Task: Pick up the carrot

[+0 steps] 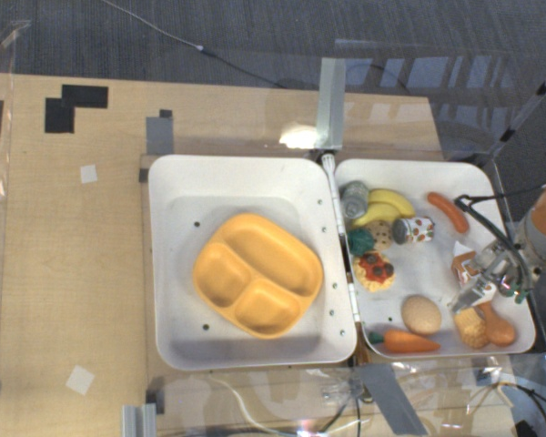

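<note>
At right edge of right shallow white bin (437, 173), two-finger metal claw (478, 291) hangs low over bin floor, fingers (467, 297) slightly apart, nothing between them. Orange tapered carrot (410, 341) lies flat at bin's near wall, down-left of claw, well apart from it. Tan egg-shaped item (421, 315) sits left of claw, just above carrot. Brown bread-like chunk (471, 327) just below claw. Red sausage (448, 212) up-left of claw. Yellow three-compartment plate (257, 273) in left shallow white bin (177, 208), far left.
</note>
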### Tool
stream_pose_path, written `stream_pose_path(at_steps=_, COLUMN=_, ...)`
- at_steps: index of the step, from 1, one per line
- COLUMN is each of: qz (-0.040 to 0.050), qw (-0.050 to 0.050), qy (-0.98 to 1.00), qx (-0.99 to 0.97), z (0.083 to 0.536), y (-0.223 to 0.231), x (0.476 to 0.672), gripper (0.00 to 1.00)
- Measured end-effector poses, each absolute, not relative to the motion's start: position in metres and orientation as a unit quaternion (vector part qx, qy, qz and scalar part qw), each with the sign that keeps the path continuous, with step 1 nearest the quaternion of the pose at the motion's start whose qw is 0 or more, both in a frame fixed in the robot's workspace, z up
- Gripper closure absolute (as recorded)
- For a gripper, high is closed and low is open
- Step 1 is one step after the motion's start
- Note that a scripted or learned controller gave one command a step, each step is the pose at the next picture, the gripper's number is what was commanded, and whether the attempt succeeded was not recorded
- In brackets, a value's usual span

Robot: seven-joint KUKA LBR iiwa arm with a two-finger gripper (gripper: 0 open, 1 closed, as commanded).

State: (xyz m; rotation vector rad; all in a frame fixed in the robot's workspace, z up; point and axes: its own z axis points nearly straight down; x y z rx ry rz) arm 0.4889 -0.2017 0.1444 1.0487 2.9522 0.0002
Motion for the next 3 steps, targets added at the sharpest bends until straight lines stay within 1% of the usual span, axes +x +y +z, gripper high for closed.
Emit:
stream_pose_path(at_steps=1, qz=0.0007, qw=0.014, qy=0.945, qx=0.326, z=0.098, y=-0.145, x=0.495, gripper=0.00)
stream_pose_path(at_steps=2, qz=0.0029, qw=0.018, qy=0.947, qx=0.322, z=0.111, y=-0.143, x=0.499, gripper=1.00)
stream_pose_path(at_steps=3, qz=0.0005, qw=0.010, qy=0.935, qx=0.354, z=0.252, y=-0.180, x=0.491, gripper=1.00)
